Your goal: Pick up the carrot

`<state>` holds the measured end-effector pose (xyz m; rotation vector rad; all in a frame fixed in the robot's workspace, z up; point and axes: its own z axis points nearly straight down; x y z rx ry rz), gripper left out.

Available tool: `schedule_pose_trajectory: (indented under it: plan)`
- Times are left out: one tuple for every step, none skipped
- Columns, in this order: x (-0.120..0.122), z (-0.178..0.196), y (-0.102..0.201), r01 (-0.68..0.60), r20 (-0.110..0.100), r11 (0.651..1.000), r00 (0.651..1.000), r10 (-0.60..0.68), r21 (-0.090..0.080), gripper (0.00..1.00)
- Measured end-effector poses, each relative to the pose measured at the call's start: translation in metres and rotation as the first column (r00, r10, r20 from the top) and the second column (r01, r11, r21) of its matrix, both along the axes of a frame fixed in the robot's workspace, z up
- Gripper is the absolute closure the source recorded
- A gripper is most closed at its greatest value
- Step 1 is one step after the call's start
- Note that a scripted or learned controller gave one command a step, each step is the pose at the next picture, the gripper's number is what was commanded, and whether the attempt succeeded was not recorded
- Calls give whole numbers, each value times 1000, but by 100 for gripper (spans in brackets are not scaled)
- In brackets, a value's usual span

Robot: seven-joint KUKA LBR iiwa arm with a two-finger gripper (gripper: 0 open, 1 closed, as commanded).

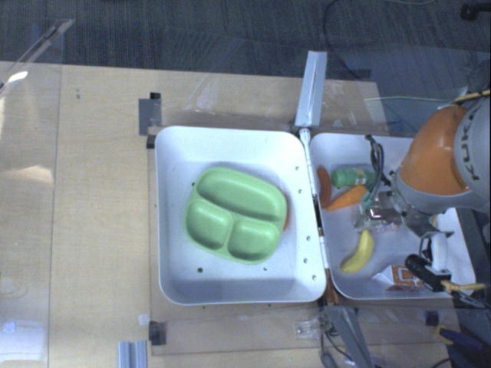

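Observation:
The carrot (345,198) is orange and lies tilted in the upper left part of the right bin (460,255), its thick end pointing up and right. My gripper (374,211) hangs low over that bin, just right of the carrot's thick end and above the banana (358,251). The arm's grey body and orange band (433,159) cover the bin's upper right part. Nothing is visibly lifted off the bin floor.
A green item (349,177) lies just above the carrot, and a reddish-brown piece (324,184) rests against the bin's left wall. A printed packet (399,276) sits near the front. The left bin (176,267) holds a green compartment plate (236,215).

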<state>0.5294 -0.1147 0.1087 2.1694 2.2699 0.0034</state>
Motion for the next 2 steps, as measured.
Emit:
schedule_pose_trajectory:
  plan:
    - [69, -18, -55, -93, 14, 996, 996, 93, -6, 0]
    - [72, -7, -53, -96, 20, 995, 995, 96, -6, 100]
